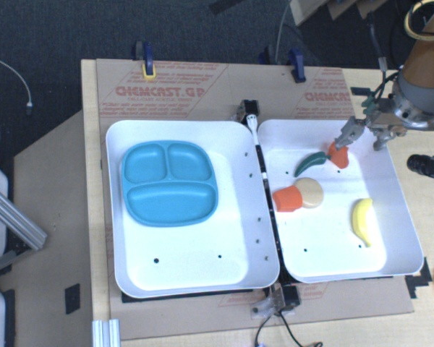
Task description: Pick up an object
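Clearly our gripper [362,132] hangs open over the right bin [390,215], holding nothing, one finger just beside the small red piece [339,156] next to the green pepper [311,163]. We should centre both fingers astride the red piece, drop lower, then close.

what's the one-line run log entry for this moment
arm: over right bin | gripper: open above carrot, nothing held | also in bin: banana | left bin: blue plate
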Tool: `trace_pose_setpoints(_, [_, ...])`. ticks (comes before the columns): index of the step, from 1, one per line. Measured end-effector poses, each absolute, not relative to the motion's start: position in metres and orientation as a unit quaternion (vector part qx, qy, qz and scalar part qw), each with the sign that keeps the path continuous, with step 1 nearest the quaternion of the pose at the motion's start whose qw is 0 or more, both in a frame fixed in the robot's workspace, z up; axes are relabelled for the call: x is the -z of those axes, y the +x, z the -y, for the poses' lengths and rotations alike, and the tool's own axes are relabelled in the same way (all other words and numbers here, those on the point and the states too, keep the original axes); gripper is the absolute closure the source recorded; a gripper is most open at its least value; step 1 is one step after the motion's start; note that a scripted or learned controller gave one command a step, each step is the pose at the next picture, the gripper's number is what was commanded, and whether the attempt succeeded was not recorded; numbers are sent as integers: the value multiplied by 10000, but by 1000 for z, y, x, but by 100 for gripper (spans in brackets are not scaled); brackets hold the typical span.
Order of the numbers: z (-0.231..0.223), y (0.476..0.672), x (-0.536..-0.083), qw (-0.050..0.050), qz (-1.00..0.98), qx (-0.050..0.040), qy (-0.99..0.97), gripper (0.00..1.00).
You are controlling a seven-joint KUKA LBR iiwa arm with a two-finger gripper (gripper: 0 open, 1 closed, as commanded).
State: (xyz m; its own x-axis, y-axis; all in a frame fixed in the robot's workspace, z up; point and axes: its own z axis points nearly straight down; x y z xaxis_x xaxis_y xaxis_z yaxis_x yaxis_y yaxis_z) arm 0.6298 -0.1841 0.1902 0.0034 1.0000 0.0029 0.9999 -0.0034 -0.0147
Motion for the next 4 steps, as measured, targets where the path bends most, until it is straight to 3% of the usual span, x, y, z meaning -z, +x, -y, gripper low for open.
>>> trace_pose_setpoints(1, [184, 633, -199, -1, 7072, 0, -7071, 0])
trace_pose_setpoints(3, [175, 622, -95, 30, 7072, -17, -7070, 0])
trace_pose_setpoints(4, [174, 621, -84, 13, 7072, -8, -7070, 0])
